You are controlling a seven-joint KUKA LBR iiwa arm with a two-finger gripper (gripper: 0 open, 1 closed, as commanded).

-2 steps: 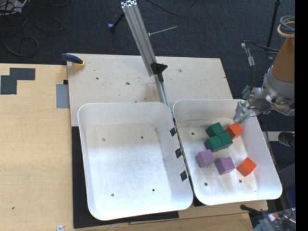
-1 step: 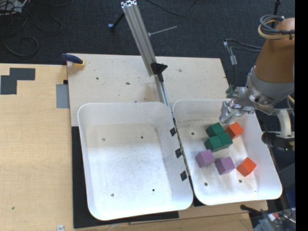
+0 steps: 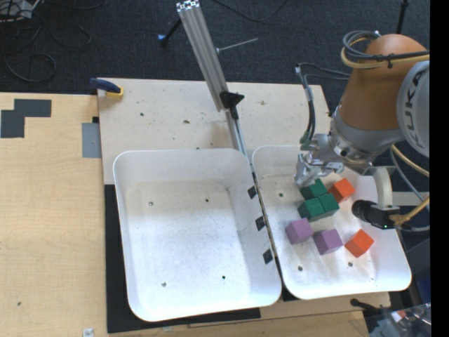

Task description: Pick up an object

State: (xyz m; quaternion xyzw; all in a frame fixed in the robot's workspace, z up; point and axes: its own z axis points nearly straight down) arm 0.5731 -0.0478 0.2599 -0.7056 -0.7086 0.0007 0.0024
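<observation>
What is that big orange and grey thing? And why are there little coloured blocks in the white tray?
That big thing is a robot arm, grey with an orange band. It reaches in from the right, and a camera fixed above the bench looks down on it at a slant. At its tip is a two-finger gripper, which is its hand for picking things up.

Two shallow white bins sit side by side. The right white bin holds small blocks: two green blocks close together, two purple blocks and two orange blocks. The gripper is down right at the upper green block, but I cannot tell whether it has hold of it. The left white bin sits next to it.
</observation>
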